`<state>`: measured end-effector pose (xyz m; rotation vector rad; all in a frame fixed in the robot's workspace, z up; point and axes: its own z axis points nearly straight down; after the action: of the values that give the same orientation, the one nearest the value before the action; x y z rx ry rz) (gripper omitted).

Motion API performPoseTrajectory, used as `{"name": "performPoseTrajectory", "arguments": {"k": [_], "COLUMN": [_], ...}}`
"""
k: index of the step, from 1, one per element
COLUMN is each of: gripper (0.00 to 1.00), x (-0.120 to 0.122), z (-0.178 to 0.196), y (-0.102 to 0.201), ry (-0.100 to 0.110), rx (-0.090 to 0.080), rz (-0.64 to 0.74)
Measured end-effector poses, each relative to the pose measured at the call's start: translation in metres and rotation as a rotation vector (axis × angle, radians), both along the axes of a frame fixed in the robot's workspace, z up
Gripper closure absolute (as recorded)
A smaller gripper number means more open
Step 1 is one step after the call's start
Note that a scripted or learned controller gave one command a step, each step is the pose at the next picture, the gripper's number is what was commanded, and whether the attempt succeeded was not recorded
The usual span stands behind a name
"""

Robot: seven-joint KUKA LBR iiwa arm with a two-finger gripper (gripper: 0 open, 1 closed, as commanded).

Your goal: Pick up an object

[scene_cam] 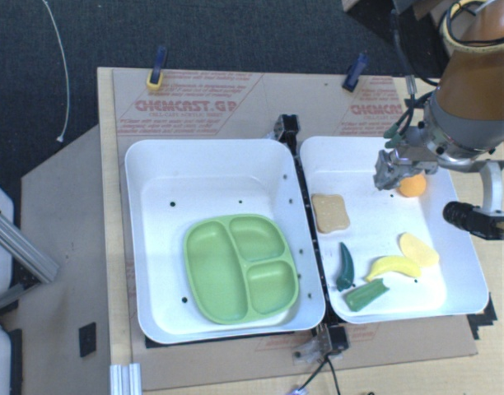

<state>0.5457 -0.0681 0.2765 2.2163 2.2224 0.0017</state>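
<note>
The right bin (363, 151) holds a tan slice of bread (330, 212), a dark green pepper (345, 266), a green block (366, 295), a yellow banana (392, 266), a pale yellow piece (420, 249) and a small orange fruit (413, 186). My gripper (389, 174) hangs over the bin's upper right part, just left of the orange and touching or nearly touching it. I cannot see any object between the fingers.
The left bin (153, 171) bears a green divided plate (240, 266). A black clamp (287, 127) sits at the top of the wall between the bins. Blue clips (355, 71) hold the cardboard at the back. A black fixture (474, 219) juts in at right.
</note>
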Motion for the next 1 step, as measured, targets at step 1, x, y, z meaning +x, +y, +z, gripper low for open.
{"name": "performPoseTrajectory", "arguments": {"k": [1], "gripper": [1.00], "x": [0.0210], "z": [-0.0215], "y": [0.0452], "ry": [0.004], "rx": [0.003], "rz": [-0.001]}}
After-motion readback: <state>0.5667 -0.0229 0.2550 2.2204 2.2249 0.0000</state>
